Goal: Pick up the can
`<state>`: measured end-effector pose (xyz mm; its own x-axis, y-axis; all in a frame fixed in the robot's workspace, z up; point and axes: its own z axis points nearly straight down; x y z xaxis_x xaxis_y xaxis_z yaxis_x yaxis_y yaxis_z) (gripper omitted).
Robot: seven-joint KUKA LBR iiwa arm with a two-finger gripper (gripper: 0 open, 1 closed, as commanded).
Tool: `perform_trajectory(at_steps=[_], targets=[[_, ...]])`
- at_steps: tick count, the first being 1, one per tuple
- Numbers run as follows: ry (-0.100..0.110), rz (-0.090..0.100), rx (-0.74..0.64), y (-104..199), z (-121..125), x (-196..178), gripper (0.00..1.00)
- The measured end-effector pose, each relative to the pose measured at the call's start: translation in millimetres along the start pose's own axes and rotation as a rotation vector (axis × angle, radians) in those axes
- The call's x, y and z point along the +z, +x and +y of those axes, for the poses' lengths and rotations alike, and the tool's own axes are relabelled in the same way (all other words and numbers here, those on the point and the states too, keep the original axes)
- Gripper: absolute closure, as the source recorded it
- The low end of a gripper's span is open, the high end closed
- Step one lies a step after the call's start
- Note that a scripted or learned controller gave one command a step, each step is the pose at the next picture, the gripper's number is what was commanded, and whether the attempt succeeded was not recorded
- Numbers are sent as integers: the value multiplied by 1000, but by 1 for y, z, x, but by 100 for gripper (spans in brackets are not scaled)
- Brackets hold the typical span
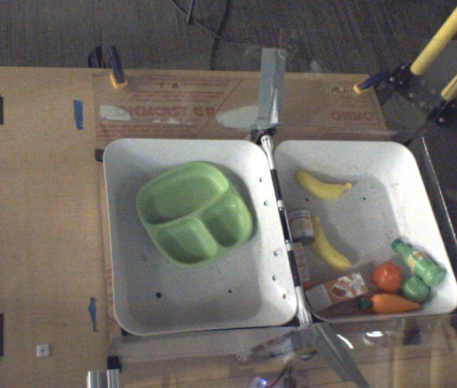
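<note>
Pincer's state could not be told. The can (300,225) lay against the right bin's (390,153) left wall, a banana (330,250) just beside it — bare floor lay toward the right wall.

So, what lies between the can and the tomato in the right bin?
In the camera view, one banana lies between the can and the tomato, right beside the can; past it, bare bin floor.

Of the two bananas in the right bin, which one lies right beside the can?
The lower banana, running diagonally down the bin's middle; its upper end sits next to the can at the left wall. The other banana lies farther up, apart from it.
</note>
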<state>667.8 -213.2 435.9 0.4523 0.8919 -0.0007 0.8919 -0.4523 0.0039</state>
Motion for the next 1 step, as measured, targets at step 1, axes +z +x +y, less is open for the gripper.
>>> perform_trajectory(at_steps=[1], targets=[[1, 0, 449, 1, -1, 0, 100]])
